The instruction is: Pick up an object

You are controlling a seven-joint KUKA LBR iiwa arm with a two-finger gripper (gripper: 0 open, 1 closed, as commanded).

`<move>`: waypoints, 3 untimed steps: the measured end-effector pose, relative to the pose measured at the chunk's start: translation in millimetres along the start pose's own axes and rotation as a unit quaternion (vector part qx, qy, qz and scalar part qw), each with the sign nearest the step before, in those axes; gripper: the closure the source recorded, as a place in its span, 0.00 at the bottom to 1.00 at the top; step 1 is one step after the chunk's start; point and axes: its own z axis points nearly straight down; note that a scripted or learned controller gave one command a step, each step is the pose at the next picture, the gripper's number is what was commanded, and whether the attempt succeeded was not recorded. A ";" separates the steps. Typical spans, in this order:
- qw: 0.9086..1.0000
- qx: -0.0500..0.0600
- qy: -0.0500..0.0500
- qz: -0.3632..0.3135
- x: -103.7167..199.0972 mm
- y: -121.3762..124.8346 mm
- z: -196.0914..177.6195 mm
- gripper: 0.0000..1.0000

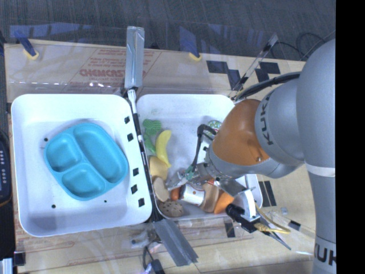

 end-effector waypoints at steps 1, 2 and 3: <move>1.000 -0.001 0.000 -0.002 0.0 1.1 -9.9 1.00; 1.000 0.000 0.000 -0.002 0.0 1.0 -9.7 0.00; 1.000 0.000 0.000 -0.005 0.2 1.7 -19.2 1.00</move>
